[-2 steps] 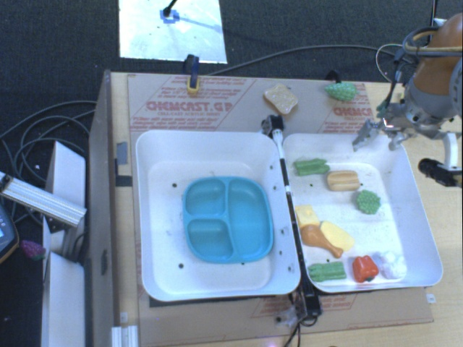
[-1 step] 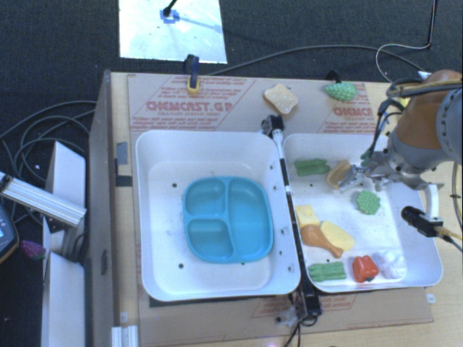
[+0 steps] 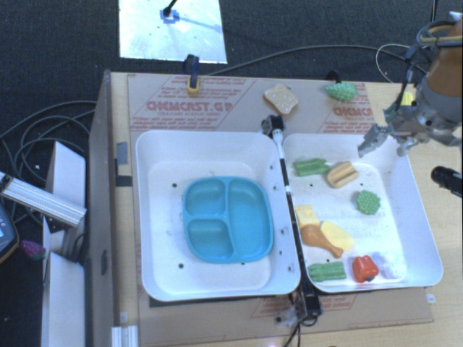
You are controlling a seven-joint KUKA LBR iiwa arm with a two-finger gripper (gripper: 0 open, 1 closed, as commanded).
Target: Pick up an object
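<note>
My gripper (image 3: 385,144) hangs above the far right corner of the right bin (image 3: 418,215), its two fingers spread open with nothing between them. Below it in that bin lie a green bean pod (image 3: 311,167), a hot dog bun (image 3: 341,173) and a green broccoli head (image 3: 368,202). Nearer the front are a yellow cheese piece (image 3: 307,215), a chicken drumstick (image 3: 322,238), a yellow slice (image 3: 338,234), a green pickle (image 3: 327,271) and a red pepper (image 3: 365,268).
The left bin (image 3: 163,165) holds a blue divided plate (image 3: 228,219). Behind the bins, on the cardboard, lie a slice of toast (image 3: 281,99) and a green toy (image 3: 341,91). A yellow clamp (image 3: 192,74) stands at the cardboard's far edge. Cables run along the back.
</note>
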